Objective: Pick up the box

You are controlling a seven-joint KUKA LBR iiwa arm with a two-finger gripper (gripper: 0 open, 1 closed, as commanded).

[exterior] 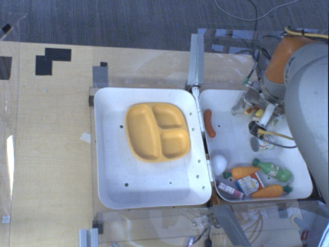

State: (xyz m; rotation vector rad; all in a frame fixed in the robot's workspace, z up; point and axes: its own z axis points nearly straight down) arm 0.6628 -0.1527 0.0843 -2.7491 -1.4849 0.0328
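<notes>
1. The box (250,183) lies at the near edge of the right bin (226,122), crowded between one carrot (245,172) and another carrot (267,191), with a green bottle (273,172) just beside it;
2. It looks like a light, thin card carton, easily crushed; grip gently across its narrow sides;
3. Farther back, the gripper (255,108) hangs over the bin's far right; open or closed, I cannot tell

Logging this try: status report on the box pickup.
Gripper above right bin's far end, apart from box. Box at near edge, between two carrots. Green bottle beside.
</notes>
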